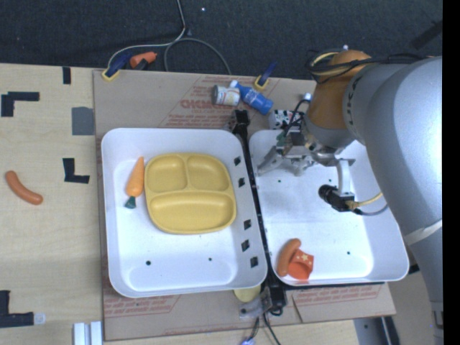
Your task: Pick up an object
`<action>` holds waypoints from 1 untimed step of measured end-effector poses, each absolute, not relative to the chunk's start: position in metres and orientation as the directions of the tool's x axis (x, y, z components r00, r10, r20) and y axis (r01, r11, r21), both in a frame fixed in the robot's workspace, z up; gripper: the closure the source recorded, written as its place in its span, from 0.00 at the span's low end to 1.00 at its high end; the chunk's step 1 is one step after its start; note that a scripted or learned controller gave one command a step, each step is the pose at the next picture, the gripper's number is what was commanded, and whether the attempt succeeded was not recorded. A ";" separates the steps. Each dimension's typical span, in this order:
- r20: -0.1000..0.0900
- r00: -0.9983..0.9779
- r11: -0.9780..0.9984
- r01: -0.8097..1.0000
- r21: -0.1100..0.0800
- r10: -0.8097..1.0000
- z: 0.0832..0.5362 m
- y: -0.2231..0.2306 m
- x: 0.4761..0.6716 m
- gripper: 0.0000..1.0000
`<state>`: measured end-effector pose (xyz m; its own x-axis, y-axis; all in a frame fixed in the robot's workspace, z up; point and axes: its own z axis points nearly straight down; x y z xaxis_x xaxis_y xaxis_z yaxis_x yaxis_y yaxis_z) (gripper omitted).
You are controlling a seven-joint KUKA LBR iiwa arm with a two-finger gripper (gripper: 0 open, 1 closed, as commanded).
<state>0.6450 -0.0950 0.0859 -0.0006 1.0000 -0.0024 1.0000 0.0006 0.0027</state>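
Two white bins sit side by side on the bench, prob so stuff can go from one to the other. Left bin [122,264] has a yellow tray [190,192] w/ three sections, lying flat in the middle, and a carrot [135,178] just beside its left edge, touching or nearly so. Right bin [359,257] has a sausage [287,254] and a red piece [302,264] touching each other near the front left corner, well apart from the arm. Those two look like the easiest targets imo since they're out in the open.

Arm [402,135] comes in from the right and hangs over the back of the right bin. Claw [291,157] sits low near the back left corner of that bin, pointing roughly at the divider. Can't tell how wide it is, too much clutter of brackets and cable around it, and I see nothing gripped in it. No object lies under it either, just bare bin floor afaict.

Outside the bins: another sausage [23,187] on the bench far left, a bottle [244,95] behind the bins.
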 end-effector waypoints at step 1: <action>0.000 -0.002 0.002 1.000 0.002 1.000 0.085 -0.108 0.670 0.00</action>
